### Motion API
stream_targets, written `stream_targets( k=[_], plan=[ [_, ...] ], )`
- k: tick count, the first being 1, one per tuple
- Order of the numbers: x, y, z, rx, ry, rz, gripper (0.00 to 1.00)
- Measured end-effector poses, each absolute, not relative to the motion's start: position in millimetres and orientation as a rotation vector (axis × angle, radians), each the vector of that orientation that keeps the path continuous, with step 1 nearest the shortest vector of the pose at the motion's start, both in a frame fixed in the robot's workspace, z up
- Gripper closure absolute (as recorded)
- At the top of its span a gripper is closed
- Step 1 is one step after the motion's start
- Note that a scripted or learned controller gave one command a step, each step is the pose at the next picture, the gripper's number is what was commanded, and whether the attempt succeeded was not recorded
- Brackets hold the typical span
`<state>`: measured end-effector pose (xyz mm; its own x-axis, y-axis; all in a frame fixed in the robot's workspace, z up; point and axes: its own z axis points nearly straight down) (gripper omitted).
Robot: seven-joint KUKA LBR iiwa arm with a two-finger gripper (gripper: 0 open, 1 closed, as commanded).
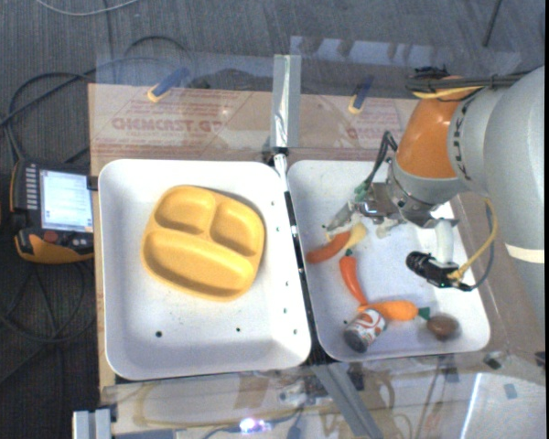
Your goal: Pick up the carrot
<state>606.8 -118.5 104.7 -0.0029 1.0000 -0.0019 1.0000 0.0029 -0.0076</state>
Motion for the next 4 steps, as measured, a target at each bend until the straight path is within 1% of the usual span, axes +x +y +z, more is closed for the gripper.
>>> stream_targets(
  k=[1, 2, 3, 4],
  plan=[
    [606.1, -117, 109, -2.21, -2.216, 0.01, 1.0],
    [584.9, -19, 179, -2.432, -1.98, 0.009, 1.0],
    [563.0, -75, 210, -2.594, -1.768, 0.011, 1.0],
    [511.3, -40, 193, -2.581, -1.783, 0.014, 1.0]
  ],
)
